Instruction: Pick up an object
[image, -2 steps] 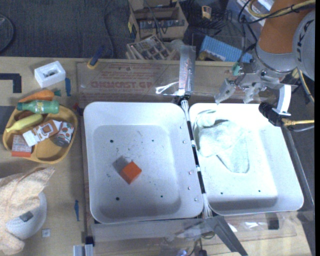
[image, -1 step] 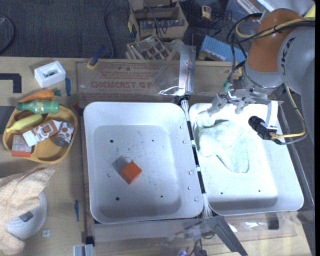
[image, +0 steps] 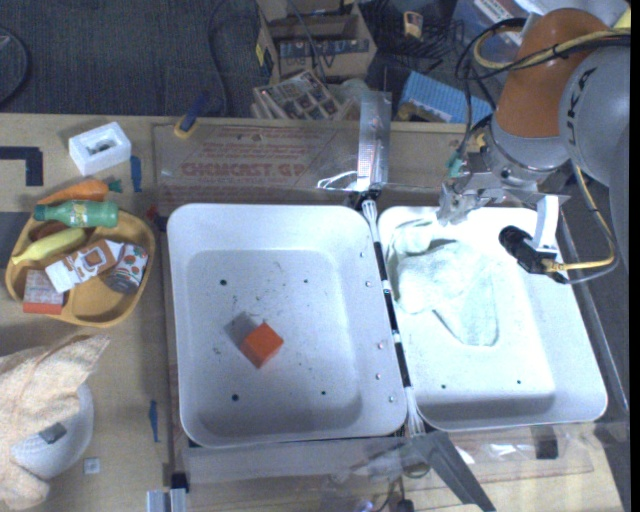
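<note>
We reckon the white cloth (image: 455, 290) in the right bin (image: 560, 400) is light, limp & floppy, so we'd pinch a raised fold near its upper-left edge, w/ the gripper (image: 447, 212) hovering there, state can't be told.

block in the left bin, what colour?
Orange on top, with a grey side: the block lies in the left bin. The camera view shows it plainly.

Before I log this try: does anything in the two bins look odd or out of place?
Nothing is spilled or damaged. A pale cloth lies crumpled in the right bin; an orange block sits skewed in the left bin.
</note>
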